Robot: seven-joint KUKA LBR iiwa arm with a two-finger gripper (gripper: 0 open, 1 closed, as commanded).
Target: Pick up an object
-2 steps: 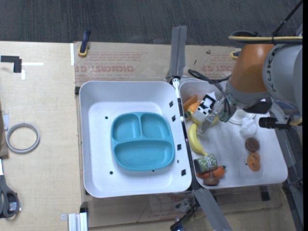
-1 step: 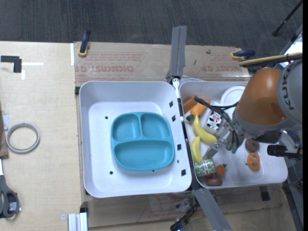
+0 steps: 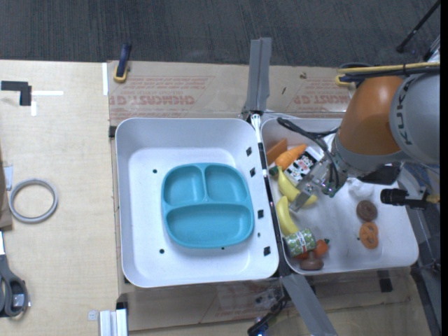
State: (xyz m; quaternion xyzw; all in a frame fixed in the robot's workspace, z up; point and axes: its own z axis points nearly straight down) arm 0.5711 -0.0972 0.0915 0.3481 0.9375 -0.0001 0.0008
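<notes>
So the arm (image 3: 381, 121) comes in from the right and leans over the right bin (image 3: 392, 254), with its hand (image 3: 306, 196) down low near that bin's left wall. The hand sits right over the yellow banana (image 3: 285, 186) pieces there, and honestly it's too small and cluttered to tell whether its fingers are spread or closed, or whether anything's actually caught between them. Can't call it.

Most of the stuff is bunched up along the left side of the right bin: an orange carrot (image 3: 288, 154) at the top, the bananas below it, then a second banana (image 3: 285, 218) lower down, a little green can (image 3: 299, 241) just under that, and something reddish-brown (image 3: 311, 262) at the bottom corner. Off toward the right side of the same bin there's a brown round thing (image 3: 366, 211) with an orange cookie-looking piece (image 3: 369, 235) just below it, well apart from the hand.

The left bin (image 3: 133, 208) holds a blue divided plate (image 3: 208, 205), sitting flat in the middle. Out on the desk (image 3: 56, 117) to the left there's a grey tape ring (image 3: 31, 200).
</notes>
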